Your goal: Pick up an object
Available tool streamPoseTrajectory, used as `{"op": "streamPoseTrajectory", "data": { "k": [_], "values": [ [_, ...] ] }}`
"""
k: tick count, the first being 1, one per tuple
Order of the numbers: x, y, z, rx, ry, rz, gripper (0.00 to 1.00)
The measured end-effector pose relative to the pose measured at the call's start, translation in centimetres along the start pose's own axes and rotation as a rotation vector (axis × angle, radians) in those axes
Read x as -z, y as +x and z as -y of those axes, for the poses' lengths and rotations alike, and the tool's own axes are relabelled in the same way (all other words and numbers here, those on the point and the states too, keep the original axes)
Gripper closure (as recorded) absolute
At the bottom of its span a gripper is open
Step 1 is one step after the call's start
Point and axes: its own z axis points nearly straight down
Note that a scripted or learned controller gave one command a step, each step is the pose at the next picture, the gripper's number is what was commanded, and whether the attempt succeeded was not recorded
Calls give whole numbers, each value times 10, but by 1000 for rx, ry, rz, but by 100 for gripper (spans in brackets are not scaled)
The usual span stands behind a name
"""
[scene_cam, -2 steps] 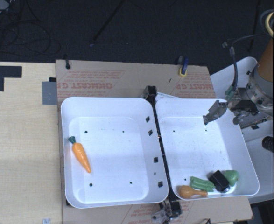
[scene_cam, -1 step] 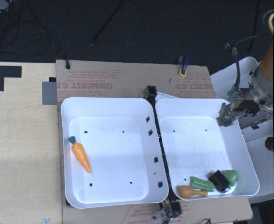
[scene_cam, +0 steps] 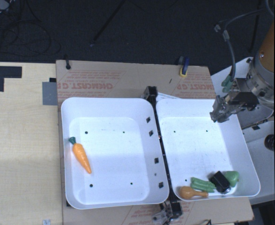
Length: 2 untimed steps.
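Claw (scene_cam: 220, 112) hovers over the right bin's (scene_cam: 249, 161) far right rim; nothing visible between its fingers, and how far they are spread cannot be told. In that bin's near right corner: green pepper (scene_cam: 231, 176), black block (scene_cam: 220, 181), green pod (scene_cam: 202, 184), orange gourd (scene_cam: 192, 192), clustered and touching. Carrot (scene_cam: 81, 156) lies in the left bin (scene_cam: 104, 108), well apart from the right bin.

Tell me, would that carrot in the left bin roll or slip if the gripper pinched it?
The carrot looks like a smooth, tapered toy, so it might squirt from a pinch. Being round, it would probably roll if nudged sideways. It seems stiff, not floppy.
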Motion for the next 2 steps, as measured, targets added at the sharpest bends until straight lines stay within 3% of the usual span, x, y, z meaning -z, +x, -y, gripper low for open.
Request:
{"op": "streamPoseTrajectory", "data": {
  "k": [1, 2],
  "values": [
    [96, 74, -2, 1, -1, 0, 100],
    [-126, 74, -40, -9, 28, 5, 100]
  ]
}}
